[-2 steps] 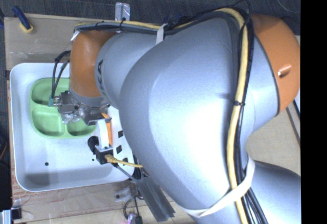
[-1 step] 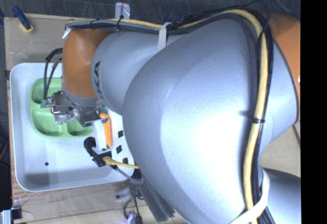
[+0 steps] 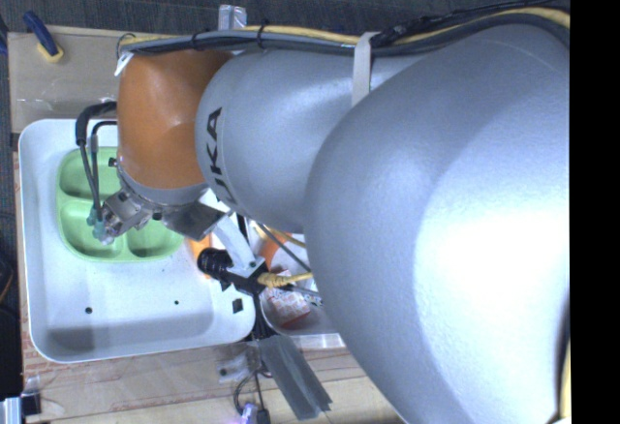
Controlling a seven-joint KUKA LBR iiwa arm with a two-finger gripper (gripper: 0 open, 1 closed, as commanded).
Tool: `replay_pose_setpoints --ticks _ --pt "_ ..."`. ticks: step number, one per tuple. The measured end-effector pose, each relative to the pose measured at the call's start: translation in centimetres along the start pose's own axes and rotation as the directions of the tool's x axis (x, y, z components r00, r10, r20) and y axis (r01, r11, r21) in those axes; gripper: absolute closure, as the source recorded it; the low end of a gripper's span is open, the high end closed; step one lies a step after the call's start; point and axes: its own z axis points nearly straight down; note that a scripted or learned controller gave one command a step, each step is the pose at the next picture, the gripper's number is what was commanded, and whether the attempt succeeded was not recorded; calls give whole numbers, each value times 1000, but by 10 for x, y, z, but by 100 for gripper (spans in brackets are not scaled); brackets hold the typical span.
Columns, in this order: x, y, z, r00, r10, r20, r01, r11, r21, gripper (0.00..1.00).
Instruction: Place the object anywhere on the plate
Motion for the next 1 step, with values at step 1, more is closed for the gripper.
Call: replay_pose_setpoints --ticks 1 --pt "18 -33 25 965 -260 -3 260 965 4 100"
